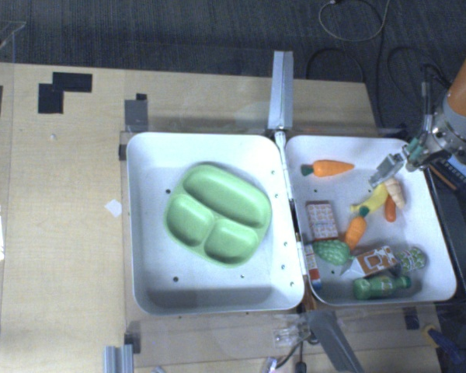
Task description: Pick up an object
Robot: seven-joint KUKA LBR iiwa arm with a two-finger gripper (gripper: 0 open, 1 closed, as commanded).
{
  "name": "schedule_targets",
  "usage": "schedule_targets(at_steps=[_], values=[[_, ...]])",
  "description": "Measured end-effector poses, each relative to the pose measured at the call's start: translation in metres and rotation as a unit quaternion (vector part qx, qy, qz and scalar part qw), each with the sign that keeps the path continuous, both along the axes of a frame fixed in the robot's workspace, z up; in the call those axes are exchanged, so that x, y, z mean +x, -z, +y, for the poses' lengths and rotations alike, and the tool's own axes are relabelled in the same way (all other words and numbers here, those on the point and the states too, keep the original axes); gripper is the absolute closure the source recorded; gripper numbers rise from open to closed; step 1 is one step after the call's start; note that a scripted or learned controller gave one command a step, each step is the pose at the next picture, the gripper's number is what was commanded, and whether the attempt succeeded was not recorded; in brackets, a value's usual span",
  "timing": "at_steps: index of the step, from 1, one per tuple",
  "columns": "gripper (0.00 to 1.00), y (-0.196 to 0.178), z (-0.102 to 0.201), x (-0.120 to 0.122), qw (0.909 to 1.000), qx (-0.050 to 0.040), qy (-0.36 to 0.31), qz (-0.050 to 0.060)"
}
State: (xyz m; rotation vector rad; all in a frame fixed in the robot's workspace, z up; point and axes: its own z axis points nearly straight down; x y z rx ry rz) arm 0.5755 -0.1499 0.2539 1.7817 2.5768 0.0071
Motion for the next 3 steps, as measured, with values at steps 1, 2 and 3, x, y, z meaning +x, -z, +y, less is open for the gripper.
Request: schedule_targets(at_steps=[1, 2, 3], values=[[0.0, 0.15, 0.056, 0.015, 0.9974, -0.0016, -0.071, -0.008], [1.0, 0.137, 0.058, 0.018, 0.9973, -0.0005, -0.072, -0.011], [1.0, 0.022, 0.096, 0.079, 0.9981, 0.0001, -0.061, 0.0]])
